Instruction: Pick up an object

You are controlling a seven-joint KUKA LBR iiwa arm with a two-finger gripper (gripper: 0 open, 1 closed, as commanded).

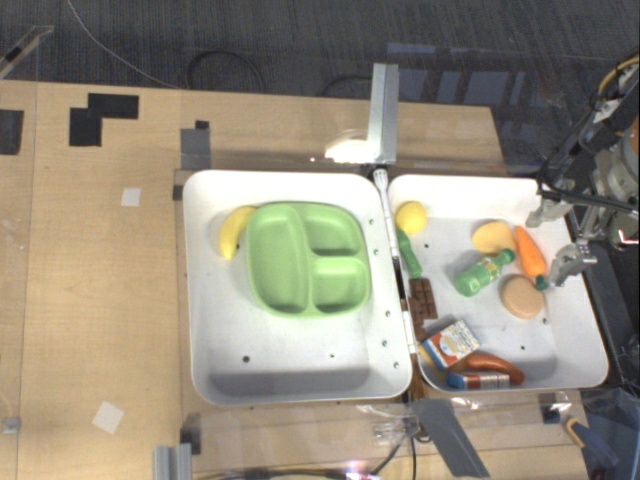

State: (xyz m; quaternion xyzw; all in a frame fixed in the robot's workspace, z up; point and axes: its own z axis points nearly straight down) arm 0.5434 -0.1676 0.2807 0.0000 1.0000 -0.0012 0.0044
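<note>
Right bin (560, 193): here's the crowd — carrot, green bottle, lemon, a pale yellow piece, a tan round piece, a brown bar, a small carton and a red sausage.
Carrot (530, 251): lies at the right side of this bin, long axis running far-left to near-right, green stem end at the near-right.
Green bottle (481, 273): just left of the carrot, on its side, cap pointing far-right.
Lemon (410, 217): far-left corner of the right bin.
Gripper (568, 264): at the bin's right edge, just beside the carrot's stem end; open or closed, I cannot tell.
Left bin (215, 348): holds a green divided tray (305, 258), with a banana (235, 230) touching its left edge.
</note>
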